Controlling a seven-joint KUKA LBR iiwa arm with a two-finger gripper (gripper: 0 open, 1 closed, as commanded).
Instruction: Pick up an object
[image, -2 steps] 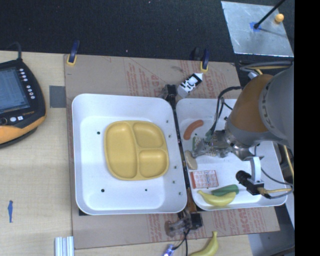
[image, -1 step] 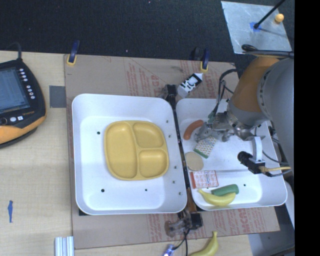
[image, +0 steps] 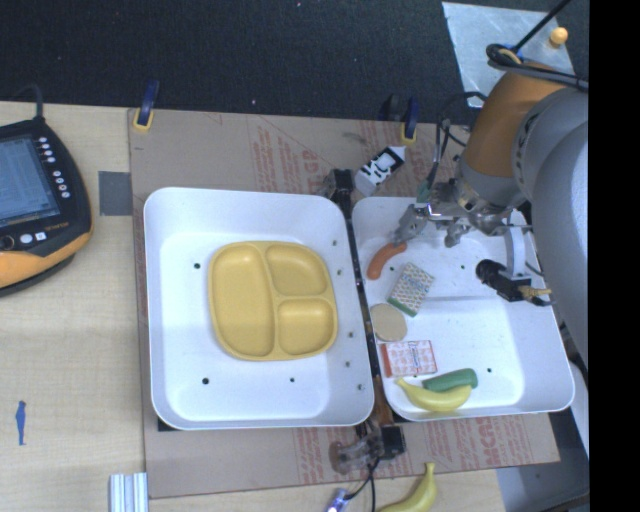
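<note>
Saw gripper (image: 432, 225) low over far end of right-hand bin (image: 545, 400), on arm (image: 560, 150) reaching in from view's right. Couldn't tell gripper's state, open or closed, from this angle.

Found orange sausage (image: 385, 258) just beside gripper, twd view's lower left, lying at a slant close to bin's left wall. Couldn't say for sure whether touching gripper or just apart.

Noted other pickable stuff in same bin:
- patterned green-and-white packet (image: 411, 288) just below sausage, tilted
- round tan disc (image: 389, 322) at packet's lower-left corner, touching or nearly so
- red-and-white card (image: 409, 357) just below disc, lying flat
- yellow banana (image: 432, 399) near bin's front wall, w/ green veg-shaped piece (image: 450, 380) resting along its top right

Spotted yellow three-compartment tray (image: 272, 298) lying flat in middle of left-hand bin (image: 160, 300).

Outside bins, logged:
- second banana (image: 415, 492) on bench at view's bottom edge
- black-and-white item (image: 380, 167) behind gap btwn bins
- handheld pendant (image: 35, 200) w/ screen at far left
- blue clamp (image: 147, 103) on cardboard's back edge
</note>
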